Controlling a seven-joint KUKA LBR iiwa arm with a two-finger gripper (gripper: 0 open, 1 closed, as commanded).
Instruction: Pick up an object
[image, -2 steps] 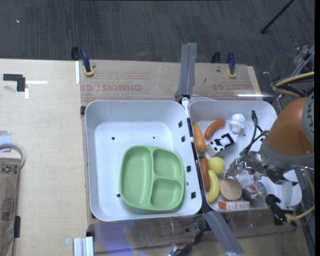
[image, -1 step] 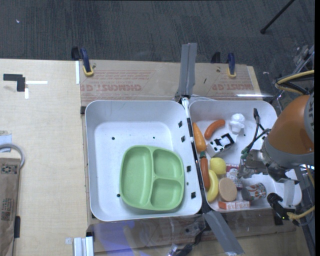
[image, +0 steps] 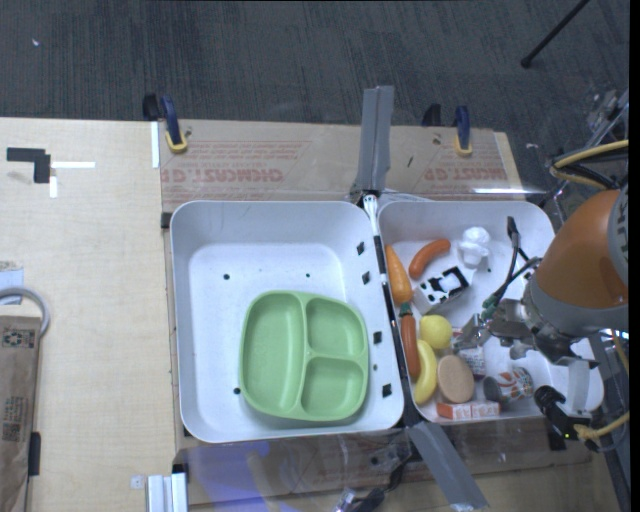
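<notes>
- Left bin (image: 200, 320): one green divided plate (image: 305, 355) with three compartments lies at about 5 o'clock from the bin's middle. It lies flat and touches none of the food.
- Divider between the bins: one orange carrot (image: 398, 276) lies along it at the right bin's 9 o'clock edge, and one red sausage-like piece (image: 409, 342) lies along the same edge below it.
- Right bin (image: 470, 207): one second red sausage (image: 430, 253) lies slanted at 11 o'clock from the bin's middle, one white lumpy piece (image: 474, 244) sits at 12 o'clock, and one black-and-white block (image: 441, 286) sits near the middle.
- Lower in the right bin: one round yellow lemon-like fruit (image: 435, 329), one yellow banana (image: 426, 370) curved along the 7 o'clock side, one tan round disc (image: 456, 379) touching the banana, one small red-and-white box (image: 468, 410) at 6 o'clock, and one small can (image: 513, 384) at 5 o'clock.
- Gripper (image: 482, 330): it sits low over the right bin at about 3 o'clock from the yellow fruit, just above the tan disc. Its metal parts are tangled with cables and I cannot tell whether the fingers are apart or together, nor whether anything is between them.
- Arm (image: 590, 262): grey with an orange band, it covers the bin's 3 o'clock edge.
</notes>
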